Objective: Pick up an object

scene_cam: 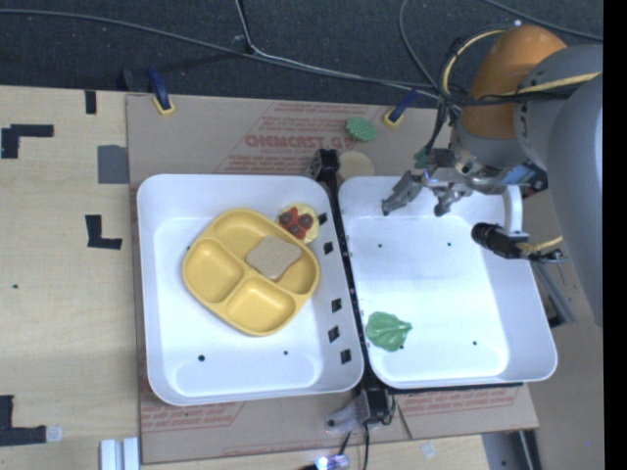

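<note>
A green leafy piece (388, 330) lies near the front left of the right bin (509, 331). In the left bin (167, 341) a yellow divided plate (220, 267) carries a tan slice of bread (272, 257), and a small red and yellow item (299, 221) rests at the plate's far right rim. My gripper (423, 198) hangs over the far edge of the right bin, its two fingers (397, 198) spread apart with nothing between them. It is well behind the green piece.
A green toy (360, 128) and a pale disc sit on the cardboard behind the bins. A black divider (333, 253) runs between the bins. Cables loop above the arm, and blue clamps hold the cardboard's back edge.
</note>
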Robot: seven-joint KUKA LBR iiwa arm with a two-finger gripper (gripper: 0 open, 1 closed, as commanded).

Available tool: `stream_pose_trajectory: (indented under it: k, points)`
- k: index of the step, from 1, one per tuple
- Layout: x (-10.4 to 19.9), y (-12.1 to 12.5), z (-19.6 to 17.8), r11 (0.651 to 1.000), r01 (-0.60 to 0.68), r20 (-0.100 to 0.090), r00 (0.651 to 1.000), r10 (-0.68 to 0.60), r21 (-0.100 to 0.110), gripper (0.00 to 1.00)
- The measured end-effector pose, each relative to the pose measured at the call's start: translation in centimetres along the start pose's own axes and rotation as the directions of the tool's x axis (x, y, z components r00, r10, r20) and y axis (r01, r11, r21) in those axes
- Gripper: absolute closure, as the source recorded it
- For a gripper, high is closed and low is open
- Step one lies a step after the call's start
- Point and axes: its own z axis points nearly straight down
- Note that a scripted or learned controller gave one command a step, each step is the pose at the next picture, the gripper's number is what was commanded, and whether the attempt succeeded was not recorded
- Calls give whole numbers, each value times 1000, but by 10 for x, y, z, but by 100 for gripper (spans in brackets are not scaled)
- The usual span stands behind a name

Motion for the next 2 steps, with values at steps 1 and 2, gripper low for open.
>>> stream_pose_trajectory:
  k: [1, 2]
  points:
    - [-7, 1, 48, 1000, -2, 0, 1000, 2, 1, 0]
    - [-6, 2, 74, 1000, 0, 1, 1000, 0, -5, 0]
